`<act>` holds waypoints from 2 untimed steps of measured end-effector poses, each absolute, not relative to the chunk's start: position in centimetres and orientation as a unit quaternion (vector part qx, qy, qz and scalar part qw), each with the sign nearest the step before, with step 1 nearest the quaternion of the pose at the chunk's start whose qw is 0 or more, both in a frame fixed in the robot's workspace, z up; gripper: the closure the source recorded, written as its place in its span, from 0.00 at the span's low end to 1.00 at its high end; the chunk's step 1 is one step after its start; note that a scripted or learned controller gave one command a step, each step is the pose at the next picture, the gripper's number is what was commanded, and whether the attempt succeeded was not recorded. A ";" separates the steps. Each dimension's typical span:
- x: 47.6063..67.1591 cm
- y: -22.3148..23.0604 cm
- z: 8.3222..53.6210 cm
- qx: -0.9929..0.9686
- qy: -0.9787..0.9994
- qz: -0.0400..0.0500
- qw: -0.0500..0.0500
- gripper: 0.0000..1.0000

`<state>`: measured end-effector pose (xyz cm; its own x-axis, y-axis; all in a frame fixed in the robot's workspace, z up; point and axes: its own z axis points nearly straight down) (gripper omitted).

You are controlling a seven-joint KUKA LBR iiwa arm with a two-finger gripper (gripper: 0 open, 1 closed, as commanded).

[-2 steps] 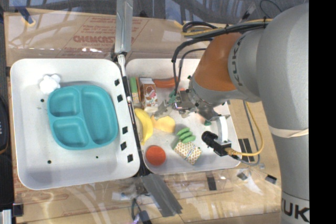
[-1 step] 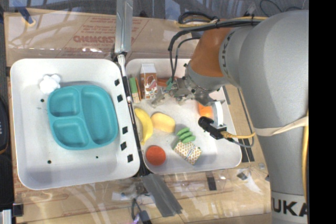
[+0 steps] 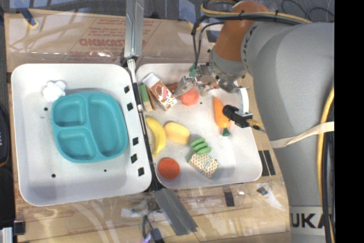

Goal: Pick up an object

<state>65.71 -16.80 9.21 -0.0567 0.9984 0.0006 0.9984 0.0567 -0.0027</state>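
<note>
Grey and orange-banded, my arm reached over the right bin [image 3: 250, 165], and my gripper [image 3: 190, 83] hung low just above a small red-orange ball [image 3: 190, 97], though I could not tell how far its jaws stood apart or whether they touched anything. Around that ball lay a printed carton [image 3: 160, 92] whose label was too small to read, a carrot [image 3: 220, 114], a banana [image 3: 156, 135], and the letters "UKA" showed on my base [image 3: 310, 219]. A teal tray [image 3: 89, 125] sat in the left bin [image 3: 28, 179].
</note>
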 end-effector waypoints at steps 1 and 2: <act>65.8 -16.6 10.3 -0.683 -0.730 0.001 0.001 1.00; 60.5 -6.5 19.5 -0.670 -0.743 -0.001 0.000 1.00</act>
